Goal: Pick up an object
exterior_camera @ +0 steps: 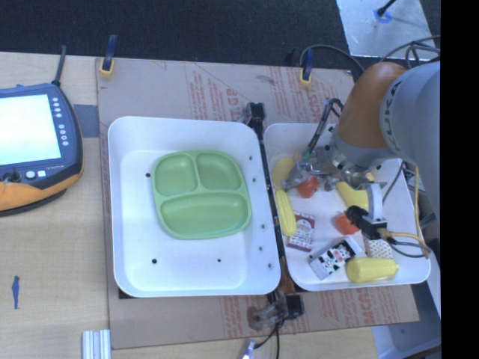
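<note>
The right white bin [419, 275] holds several small objects. My gripper [309, 172] hangs low over the bin's left part, straight above an orange-red piece [307, 188] and close to it. Whether it touches the piece I cannot tell. A long yellow corn-like piece [285, 212] lies along the bin's left wall, with a curved yellow piece [279, 170] above it. A red-and-white packet [302, 232], a second orange-red piece [344, 223], a yellow block [352, 195], a black-and-white box [331, 258] and a fat yellow piece [371, 269] lie further along.
The left white bin [127, 268] bears a green divided plate [200, 194]. A teach pendant [34, 144] with a white screen rests on the bench at far left. The grey arm with its orange band [370, 114] covers the right bin's upper right corner.
</note>
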